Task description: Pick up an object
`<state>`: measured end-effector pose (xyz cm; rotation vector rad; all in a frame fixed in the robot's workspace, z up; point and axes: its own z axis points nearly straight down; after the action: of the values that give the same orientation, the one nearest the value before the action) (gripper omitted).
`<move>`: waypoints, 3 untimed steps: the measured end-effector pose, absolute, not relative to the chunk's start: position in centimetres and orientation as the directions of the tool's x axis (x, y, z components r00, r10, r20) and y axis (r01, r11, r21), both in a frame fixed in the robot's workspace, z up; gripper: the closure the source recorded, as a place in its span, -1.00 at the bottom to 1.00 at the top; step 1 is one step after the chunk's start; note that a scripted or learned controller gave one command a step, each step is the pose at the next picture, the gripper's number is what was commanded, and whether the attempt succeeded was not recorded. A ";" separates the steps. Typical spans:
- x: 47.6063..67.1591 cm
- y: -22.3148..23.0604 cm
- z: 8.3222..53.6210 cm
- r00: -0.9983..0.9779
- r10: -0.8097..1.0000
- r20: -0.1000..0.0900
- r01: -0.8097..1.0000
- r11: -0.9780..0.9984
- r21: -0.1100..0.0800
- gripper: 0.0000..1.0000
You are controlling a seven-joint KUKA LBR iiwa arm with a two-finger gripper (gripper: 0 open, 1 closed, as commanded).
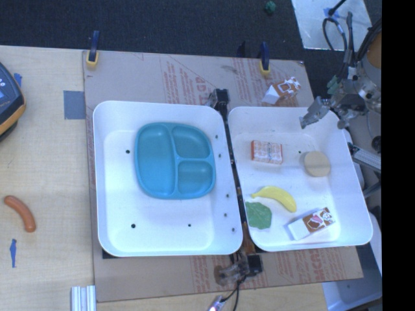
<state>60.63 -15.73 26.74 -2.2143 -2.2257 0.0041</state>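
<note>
Hovering over the right bin's (360,193) far right rim, the gripper (324,114) hangs above bare floor; I cannot tell its state. A round biscuit (317,164) lies just below, banana (275,197) nearer the front.

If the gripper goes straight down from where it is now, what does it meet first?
Probably the bare floor of the right bin near its top edge. The gripper hangs up and left of the round tan piece, so likely misses it; height is unclear.
</note>
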 end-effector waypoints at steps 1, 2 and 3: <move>55.2 -10.4 20.2 -0.007 1.000 -0.001 1.000 0.007 -0.006 -1.00; 52.6 -11.0 9.3 -0.004 1.000 0.000 1.000 0.004 -0.007 -1.00; 51.2 -10.0 9.1 -0.003 1.000 0.000 1.000 0.003 -0.005 -1.00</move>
<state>51.19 -10.01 9.13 -2.2155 -2.2228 0.0049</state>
